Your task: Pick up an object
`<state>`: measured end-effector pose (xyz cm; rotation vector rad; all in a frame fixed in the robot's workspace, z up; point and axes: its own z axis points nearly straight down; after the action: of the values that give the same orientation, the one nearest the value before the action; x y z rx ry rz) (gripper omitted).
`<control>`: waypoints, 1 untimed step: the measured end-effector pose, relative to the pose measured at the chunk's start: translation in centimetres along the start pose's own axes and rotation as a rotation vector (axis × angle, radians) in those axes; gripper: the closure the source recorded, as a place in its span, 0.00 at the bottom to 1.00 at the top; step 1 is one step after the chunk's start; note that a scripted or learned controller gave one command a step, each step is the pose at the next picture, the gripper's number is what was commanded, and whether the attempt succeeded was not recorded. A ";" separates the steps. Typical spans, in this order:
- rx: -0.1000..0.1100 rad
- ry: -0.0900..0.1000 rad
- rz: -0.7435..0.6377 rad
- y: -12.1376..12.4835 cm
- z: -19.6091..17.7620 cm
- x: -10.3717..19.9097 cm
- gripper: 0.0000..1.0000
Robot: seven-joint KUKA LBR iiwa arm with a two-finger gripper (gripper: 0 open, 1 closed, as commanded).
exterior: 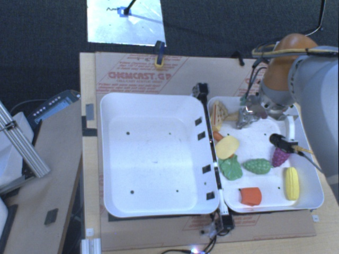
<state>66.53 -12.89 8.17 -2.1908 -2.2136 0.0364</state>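
Gripper [247, 118]: hangs low over the right bin's [312, 197] far end; whether it is spread or clenched, I cannot tell.
Candidates: yellow piece [226, 146], green pieces [231, 168] [257, 166], orange block [251, 196], corn cob [291, 183], purple grapes [280, 156].
Advice: choose an isolated item, probably the orange block or the corn cob; centre above it, descend straight.
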 end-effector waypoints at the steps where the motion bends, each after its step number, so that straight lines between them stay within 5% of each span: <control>1: -0.012 -0.004 0.007 -0.2 0.1 -0.3 0.00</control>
<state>66.32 -13.20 8.11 -2.2065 -2.2136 0.0281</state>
